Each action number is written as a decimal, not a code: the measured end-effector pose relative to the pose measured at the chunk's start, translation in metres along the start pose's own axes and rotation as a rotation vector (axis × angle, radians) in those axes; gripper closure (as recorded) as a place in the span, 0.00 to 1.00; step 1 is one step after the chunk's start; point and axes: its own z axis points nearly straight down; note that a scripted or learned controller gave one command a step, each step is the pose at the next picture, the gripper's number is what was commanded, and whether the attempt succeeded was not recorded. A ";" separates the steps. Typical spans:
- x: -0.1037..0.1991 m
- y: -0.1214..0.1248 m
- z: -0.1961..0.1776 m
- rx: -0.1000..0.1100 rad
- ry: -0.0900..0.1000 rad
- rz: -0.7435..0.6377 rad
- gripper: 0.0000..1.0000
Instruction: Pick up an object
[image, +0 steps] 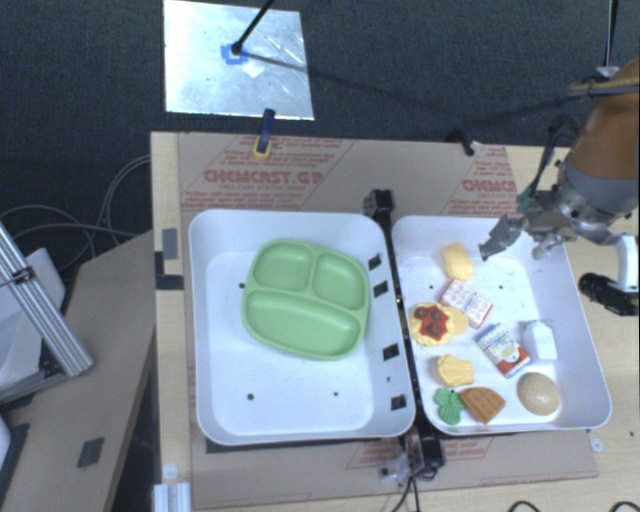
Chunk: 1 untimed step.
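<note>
Seen from above at a slant, a bench holds 2 shallow white bins side by side. The left bin (215, 300) holds a green divided plate (305, 298) with 3 compartments, lying flat near the middle. The right bin (580, 350) holds a scatter of small toy foods: a yellow piece (458, 262) near the top, a red and white packet (467, 301) below it, a round yellow item with a red centre (434, 323), a small carton (501, 349), a white block (542, 340), a second yellow piece (454, 371), a green piece (449, 404), a brown waffle-like piece (483, 403) and a tan egg-shaped item (539, 392). Judging by this, the pick has not yet happened: every object lies in the bin and none is lifted. At the far right, the grey arm with its orange band reaches in over the top edge of the right bin, its gripper (520, 238) pointing down and leftward, near the upper yellow piece but apart from it. Its 2 fingers look spread apart with nothing between them
</note>
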 end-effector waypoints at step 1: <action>0.001 0.002 -0.008 -0.013 -0.002 -0.003 0.00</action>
